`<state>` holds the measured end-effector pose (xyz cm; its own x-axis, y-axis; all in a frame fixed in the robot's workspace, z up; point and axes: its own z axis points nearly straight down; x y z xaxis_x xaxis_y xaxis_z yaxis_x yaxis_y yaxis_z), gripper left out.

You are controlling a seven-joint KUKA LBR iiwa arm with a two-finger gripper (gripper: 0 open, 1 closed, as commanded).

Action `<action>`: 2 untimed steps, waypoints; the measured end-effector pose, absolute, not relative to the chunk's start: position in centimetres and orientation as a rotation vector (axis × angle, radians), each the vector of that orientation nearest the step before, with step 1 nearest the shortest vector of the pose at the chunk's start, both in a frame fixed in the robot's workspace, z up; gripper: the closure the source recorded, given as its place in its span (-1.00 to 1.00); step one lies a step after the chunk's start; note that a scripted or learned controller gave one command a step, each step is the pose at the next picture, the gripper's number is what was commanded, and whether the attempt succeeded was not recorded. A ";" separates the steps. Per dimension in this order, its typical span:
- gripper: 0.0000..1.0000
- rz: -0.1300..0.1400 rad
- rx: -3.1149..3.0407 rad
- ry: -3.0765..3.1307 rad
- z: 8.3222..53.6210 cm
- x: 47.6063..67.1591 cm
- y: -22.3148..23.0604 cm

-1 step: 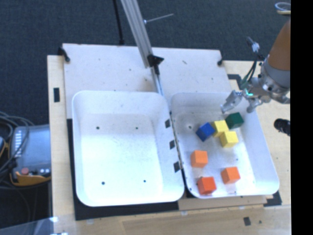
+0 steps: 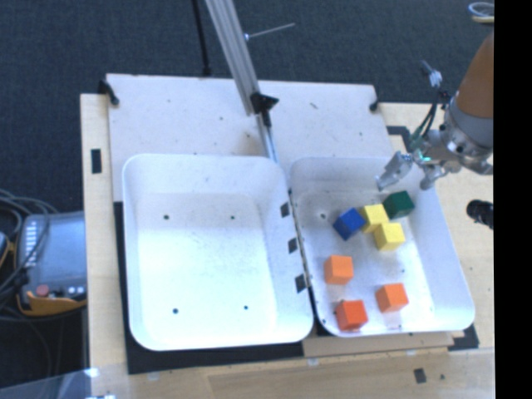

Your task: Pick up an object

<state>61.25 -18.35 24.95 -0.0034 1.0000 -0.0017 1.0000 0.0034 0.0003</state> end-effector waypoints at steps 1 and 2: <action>-1.00 -0.005 2.219 2.227 20.7 61.5 -18.1; -1.00 -0.005 2.224 2.221 15.8 60.5 -18.0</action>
